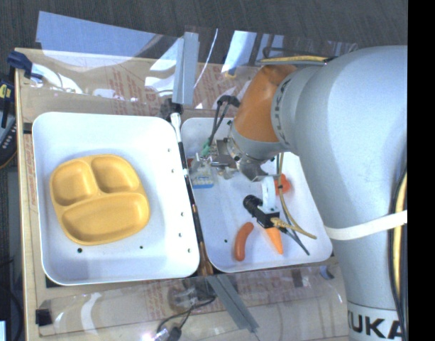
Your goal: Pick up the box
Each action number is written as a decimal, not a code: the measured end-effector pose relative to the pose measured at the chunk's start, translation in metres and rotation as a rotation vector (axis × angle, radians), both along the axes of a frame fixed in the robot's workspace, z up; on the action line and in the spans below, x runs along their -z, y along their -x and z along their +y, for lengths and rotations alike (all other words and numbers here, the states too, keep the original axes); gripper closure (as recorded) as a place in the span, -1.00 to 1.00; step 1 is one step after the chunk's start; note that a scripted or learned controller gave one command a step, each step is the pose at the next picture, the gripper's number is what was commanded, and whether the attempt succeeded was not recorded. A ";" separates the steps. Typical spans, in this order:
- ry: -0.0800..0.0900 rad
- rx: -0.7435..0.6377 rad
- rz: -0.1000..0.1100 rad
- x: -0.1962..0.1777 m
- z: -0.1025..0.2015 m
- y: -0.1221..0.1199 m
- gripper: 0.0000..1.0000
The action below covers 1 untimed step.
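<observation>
The gripper (pixel 203 166) is low over the left side of the right bin (pixel 302 251), close to the wall shared with the left bin. Right under its tip sits a small pale box with a blue face (pixel 202 182), against that bin's left wall. The gripper's tip touches or nearly touches the box's top. The big grey arm with its orange band (pixel 260 112) covers the back and right parts of the right bin.
A yellow divided plate (pixel 100 196) lies in the left bin (pixel 167 254). In the right bin's front part lie an orange sausage (pixel 241 241) and a carrot (pixel 274 241). A small red-orange piece (pixel 283 184) peeks out beside the arm.
</observation>
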<state>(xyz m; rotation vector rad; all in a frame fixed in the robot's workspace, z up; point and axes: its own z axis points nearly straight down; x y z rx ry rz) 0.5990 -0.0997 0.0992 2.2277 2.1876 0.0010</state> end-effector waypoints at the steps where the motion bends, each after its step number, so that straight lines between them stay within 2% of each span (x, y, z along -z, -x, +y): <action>1: -0.006 -0.004 0.003 -0.011 0.003 -0.001 1.00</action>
